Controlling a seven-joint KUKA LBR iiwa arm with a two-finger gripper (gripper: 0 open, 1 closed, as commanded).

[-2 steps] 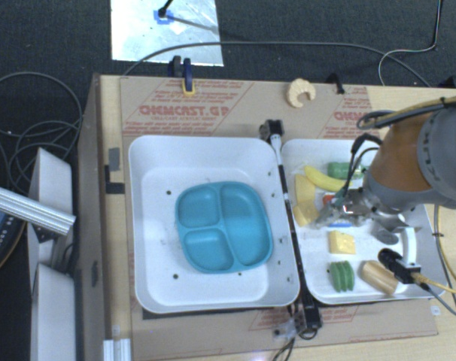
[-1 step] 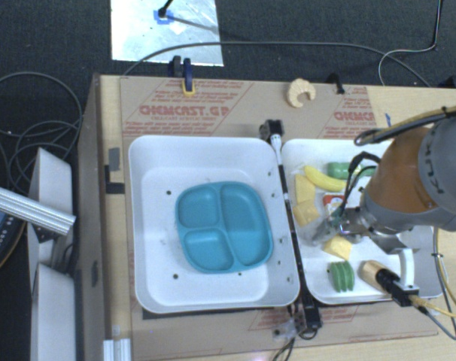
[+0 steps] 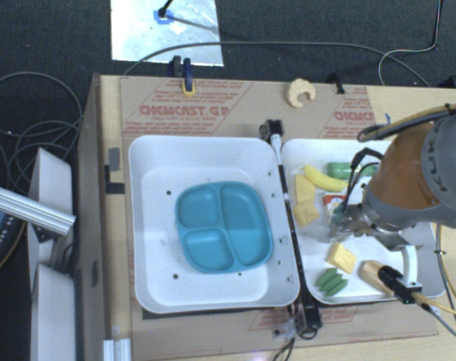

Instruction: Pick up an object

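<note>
At the near edge of the right bin (image 3: 312,265) lies a green pod (image 3: 329,280), and just beyond it a yellow wedge (image 3: 342,258), the two close together but apart. Past the wedge, over the middle of the bin, the gripper (image 3: 342,222) hangs low on the grey arm, which comes in from the right. Its tip is blurred against the bin floor, so I cannot tell how wide it stands or whether it has hold of anything.

Just left of it are two pale yellow blocks (image 3: 306,210), one touching the other. A small red-and-white piece (image 3: 333,200) sits just beyond the tip. Farther on lie a banana (image 3: 323,177) and a green piece (image 3: 341,169) near the far wall.

The step in hand looks like the descent onto a target, most likely the red-and-white piece or the nearest block. To do it well, the gripper should centre over one item alone, away from the touching pair. It should close across the narrow side and lift straight up, so the neighbours stay put.

In the left bin (image 3: 156,201), a blue divided plate (image 3: 224,226) lies flat. Beyond both bins, a beige curl (image 3: 300,92) rests on the bench.
</note>
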